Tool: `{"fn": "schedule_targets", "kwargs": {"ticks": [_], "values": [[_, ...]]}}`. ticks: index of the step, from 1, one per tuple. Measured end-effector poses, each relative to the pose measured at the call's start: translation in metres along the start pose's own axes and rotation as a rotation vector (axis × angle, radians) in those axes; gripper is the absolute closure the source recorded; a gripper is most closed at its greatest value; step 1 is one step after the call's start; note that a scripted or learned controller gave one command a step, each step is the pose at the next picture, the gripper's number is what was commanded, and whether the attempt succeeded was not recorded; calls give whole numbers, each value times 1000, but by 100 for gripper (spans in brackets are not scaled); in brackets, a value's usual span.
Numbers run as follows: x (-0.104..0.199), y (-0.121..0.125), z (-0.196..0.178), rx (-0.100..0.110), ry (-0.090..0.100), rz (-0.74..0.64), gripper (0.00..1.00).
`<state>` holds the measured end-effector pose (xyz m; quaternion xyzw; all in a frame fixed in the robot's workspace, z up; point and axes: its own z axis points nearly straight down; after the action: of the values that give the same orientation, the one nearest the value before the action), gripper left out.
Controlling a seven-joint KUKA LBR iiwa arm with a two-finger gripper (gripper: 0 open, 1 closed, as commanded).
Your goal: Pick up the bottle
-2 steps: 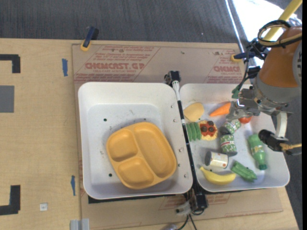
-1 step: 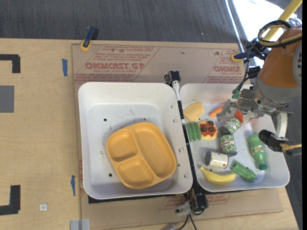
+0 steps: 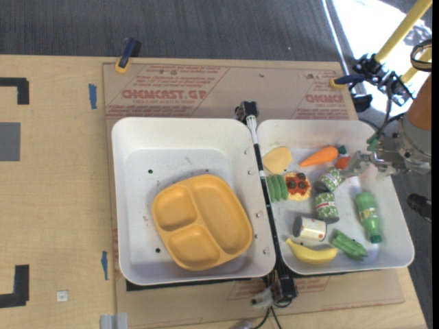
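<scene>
My claw (image 3: 361,164) hovers at right bin's (image 3: 405,252) far edge; finger spread unreadable. Green bottle (image 3: 368,215) lies just below, untouched.

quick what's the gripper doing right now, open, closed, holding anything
Gripper: open or shut cannot be told; it sits over the right bin's far right side, above the green bottle, which lies in the bin.

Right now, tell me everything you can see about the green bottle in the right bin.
The bottle is small and green, plastic by its look, with a lighter band like a label round its middle and a darker cap end pointing toward the bin's near right corner. It lies on its side on the bin floor, near the right wall, a little slanted. Nothing seems to touch it: a can lies to its left and the gripper is above it in the view, apart from it.
</scene>
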<state>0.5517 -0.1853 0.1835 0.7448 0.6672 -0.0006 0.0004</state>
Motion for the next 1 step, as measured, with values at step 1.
{"fn": "schedule_targets", "kwargs": {"ticks": [1], "values": [[-30,-39,87,9,15,-43,0]]}}
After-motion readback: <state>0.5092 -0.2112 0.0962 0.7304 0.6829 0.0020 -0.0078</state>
